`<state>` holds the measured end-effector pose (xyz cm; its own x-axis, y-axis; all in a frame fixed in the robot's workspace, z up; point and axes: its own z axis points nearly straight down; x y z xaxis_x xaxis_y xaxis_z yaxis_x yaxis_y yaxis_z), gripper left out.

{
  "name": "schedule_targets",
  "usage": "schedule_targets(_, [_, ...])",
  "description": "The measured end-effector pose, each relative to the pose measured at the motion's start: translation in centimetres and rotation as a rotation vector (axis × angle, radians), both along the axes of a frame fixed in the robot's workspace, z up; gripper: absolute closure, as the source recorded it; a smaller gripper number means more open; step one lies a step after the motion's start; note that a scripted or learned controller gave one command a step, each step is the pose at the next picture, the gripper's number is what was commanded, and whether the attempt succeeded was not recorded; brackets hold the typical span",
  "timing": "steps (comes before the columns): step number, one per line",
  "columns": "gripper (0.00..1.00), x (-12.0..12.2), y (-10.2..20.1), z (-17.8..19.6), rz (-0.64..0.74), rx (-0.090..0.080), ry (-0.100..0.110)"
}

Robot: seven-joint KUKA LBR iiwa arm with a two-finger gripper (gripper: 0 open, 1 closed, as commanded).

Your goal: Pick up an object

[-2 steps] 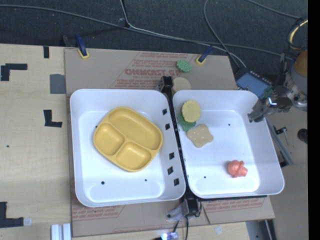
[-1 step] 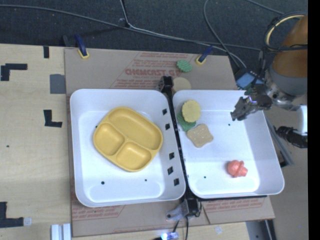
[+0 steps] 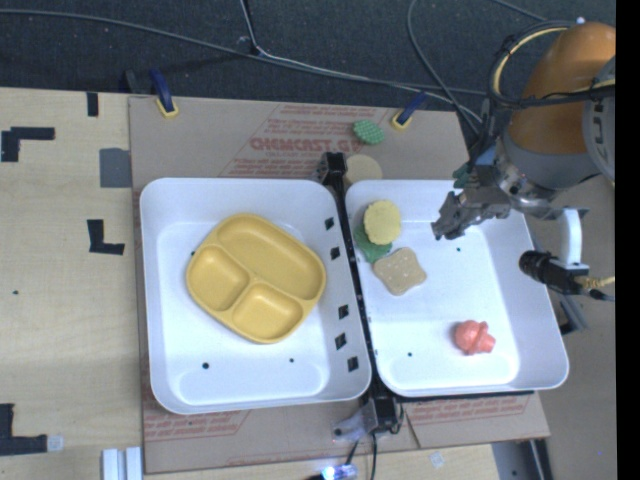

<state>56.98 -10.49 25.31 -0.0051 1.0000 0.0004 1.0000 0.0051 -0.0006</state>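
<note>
Round yellow foam disc, the nearest candidate, lies at the right white bin's upper-left, overlapping a green piece and just above a tan toast-shaped block. It sits toward nine o'clock from the end effector, near it. Whether that end effector is open or closed cannot be told.

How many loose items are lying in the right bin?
4: a yellow round piece at the upper left, a green piece partly hidden beneath it, a tan slice just below, and a pink item at the lower right.
</note>
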Motion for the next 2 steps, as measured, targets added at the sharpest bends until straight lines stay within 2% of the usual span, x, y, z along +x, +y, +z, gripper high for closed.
schedule_targets(1, [1.0,0.7,4.8,-1.6,0.0,0.0,0.002])
schedule_targets(2, [1.0,1.6,10.0,-1.1,0.002,0.001,0.0])
